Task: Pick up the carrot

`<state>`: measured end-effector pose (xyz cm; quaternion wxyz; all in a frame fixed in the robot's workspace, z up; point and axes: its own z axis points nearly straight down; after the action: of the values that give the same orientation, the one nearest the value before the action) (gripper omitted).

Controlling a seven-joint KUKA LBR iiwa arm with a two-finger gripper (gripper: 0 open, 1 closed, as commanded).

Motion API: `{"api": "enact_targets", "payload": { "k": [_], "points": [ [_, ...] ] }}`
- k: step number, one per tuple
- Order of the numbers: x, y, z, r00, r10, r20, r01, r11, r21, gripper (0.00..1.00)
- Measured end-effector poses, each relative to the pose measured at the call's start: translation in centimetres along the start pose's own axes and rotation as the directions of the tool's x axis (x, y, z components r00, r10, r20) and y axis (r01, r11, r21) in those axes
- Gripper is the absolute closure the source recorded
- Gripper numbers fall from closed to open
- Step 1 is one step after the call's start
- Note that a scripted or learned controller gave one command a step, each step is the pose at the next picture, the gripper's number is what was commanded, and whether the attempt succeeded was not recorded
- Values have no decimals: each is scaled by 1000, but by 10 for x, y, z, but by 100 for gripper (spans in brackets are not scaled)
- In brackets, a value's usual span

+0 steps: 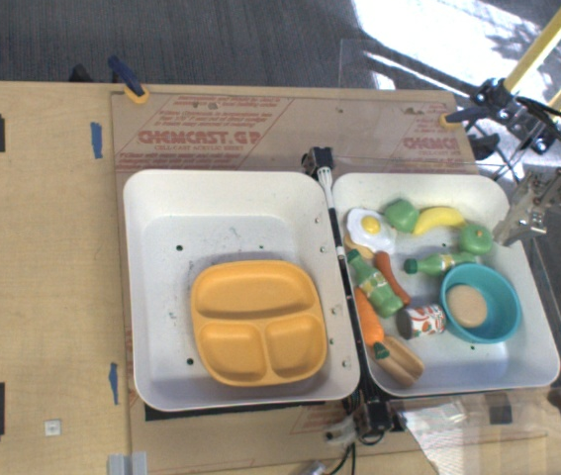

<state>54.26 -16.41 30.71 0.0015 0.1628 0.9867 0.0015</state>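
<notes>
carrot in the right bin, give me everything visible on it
The carrot is a small orange toy, plastic-looking, tapered, lying flat and roughly lengthwise along the left wall of the right bin. Its upper end meets the green bottle and its lower end reaches the hot dog bun; whether it touches either is unclear. The small can sits just to its right. Nothing grips it.

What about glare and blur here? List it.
Camera view: sunlight washes out the floor at top right; the right bin is bright but readable, and the carrot shows clearly; the end effector at the right edge looks soft, its details unclear.
</notes>
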Motion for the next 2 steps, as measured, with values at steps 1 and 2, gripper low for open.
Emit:
{"api": "enact_targets", "payload": {
  "k": [1, 2],
  "points": [
    [26, 48, 6, 974, 225, 0, -225, 974, 1, 100],
    [25, 46, 6, 974, 228, 1, -228, 974, 3, 0]
  ]
}}
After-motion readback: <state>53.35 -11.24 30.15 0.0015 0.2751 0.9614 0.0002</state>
